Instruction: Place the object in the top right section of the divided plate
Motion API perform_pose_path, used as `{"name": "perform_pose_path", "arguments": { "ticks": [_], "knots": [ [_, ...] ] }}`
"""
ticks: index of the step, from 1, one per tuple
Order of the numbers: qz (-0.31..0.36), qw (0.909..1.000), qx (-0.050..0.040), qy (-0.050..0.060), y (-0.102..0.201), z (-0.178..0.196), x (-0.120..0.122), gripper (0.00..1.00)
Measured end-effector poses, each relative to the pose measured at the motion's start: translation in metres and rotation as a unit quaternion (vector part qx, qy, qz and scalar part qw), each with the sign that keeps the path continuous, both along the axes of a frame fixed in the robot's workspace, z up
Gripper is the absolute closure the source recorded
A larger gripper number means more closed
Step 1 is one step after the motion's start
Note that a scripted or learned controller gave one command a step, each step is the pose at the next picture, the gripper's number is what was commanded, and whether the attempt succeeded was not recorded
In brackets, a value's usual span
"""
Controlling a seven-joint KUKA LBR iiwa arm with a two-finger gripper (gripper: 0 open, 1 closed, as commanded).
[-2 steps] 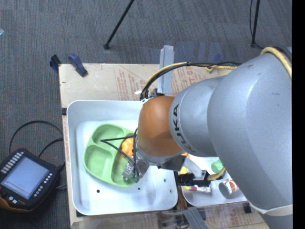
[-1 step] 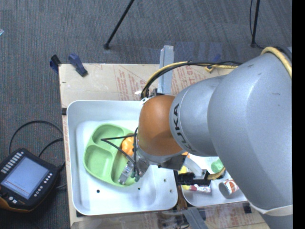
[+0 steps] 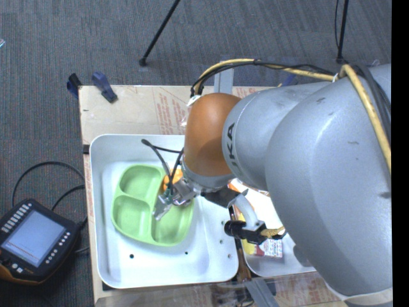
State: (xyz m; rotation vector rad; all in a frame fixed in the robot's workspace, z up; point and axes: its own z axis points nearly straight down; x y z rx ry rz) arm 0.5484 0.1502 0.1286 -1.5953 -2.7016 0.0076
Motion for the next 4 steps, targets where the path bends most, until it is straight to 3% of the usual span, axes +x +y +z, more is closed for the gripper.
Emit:
{"name": "perform_pose_path", "arguments": {
  "ticks": [1,2,3,4],
  "knots": [
    [0.002,1.0,-0.0007,0.002,0.0,0.008,-0.001,1.0],
    [0.002,1.0,-0.0007,0.002,0.001,0.008,-0.001,0.0],
    [-0.304,0.9528,-0.0005,-0.006,0.08,-0.039,-0.045,0.0],
    [-0.41,0.9123,0.0038,-0.003,-0.009,-0.038,-0.037,0.0]
  ]
}}
